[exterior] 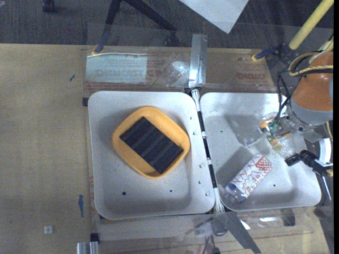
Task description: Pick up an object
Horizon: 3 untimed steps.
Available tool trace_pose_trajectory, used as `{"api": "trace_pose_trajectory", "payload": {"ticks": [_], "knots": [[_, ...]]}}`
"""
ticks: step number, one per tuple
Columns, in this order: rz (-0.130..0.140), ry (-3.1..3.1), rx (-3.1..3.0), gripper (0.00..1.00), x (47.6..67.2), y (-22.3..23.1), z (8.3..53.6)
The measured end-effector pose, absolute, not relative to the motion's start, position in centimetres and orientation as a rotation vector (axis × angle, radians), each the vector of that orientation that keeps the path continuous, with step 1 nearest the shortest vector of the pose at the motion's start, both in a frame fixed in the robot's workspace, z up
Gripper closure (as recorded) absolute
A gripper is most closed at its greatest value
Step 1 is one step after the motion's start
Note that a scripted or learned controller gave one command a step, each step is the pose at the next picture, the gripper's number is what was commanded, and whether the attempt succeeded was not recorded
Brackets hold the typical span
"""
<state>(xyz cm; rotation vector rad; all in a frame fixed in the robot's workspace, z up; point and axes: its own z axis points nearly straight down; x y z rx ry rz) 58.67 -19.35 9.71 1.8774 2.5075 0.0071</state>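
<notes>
On the wooden bench (42, 142), the arm (313, 91) leans in over the right bin (296, 192); its gripper (275, 131) (grip state unreadable) hangs near the patterned bottle (249, 178).

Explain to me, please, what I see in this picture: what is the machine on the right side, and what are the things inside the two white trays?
One camera looks down at a slant on a bench with two shallow white bins. The grey and orange machine at the right edge is a robot arm; its gripper hangs over the right bin. I cannot tell whether its fingers are open. The left bin holds a yellow-orange dish with a dark ribbed pad. The right bin holds a clear bottle with a red and white label, lying on its side. Nothing can be seen held.
</notes>
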Motion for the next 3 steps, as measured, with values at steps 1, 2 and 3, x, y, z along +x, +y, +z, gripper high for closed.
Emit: {"api": "trace_pose_trajectory", "payload": {"ticks": [1,2,3], "knots": [[0.001,2.576,1.792,0.0,61.5,-20.4,13.8],[0.001,2.747,1.509,0.0,64.8,-22.2,12.6],[0.012,2.629,1.722,0.0,61.9,-21.3,8.6]]}}
